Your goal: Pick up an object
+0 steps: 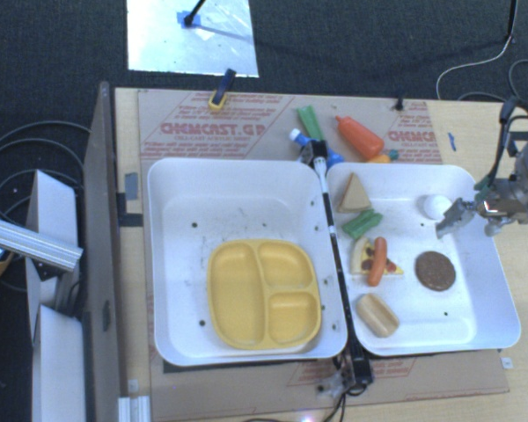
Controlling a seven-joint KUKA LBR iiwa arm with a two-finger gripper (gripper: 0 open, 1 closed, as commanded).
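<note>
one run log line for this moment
end effector: over right bin, beside white ball | holding: nothing | yellow tray: left bin

End effector [472, 218] low at right, fingers spread

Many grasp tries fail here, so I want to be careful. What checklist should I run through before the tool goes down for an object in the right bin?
1. Tool over the right bin, upper right part: ok.
2. Nothing held yet: cannot tell; finger state is unclear.
3. Nearest target, the white ball, lies apart from other items: ok.
4. Brown patty lies flat with bare floor around it: ok.
5. Hot dog rests on the pizza slice, touching: not ok for a clean single pick.
6. Yellow tray sits in the left bin, out of the way: ok.
</note>
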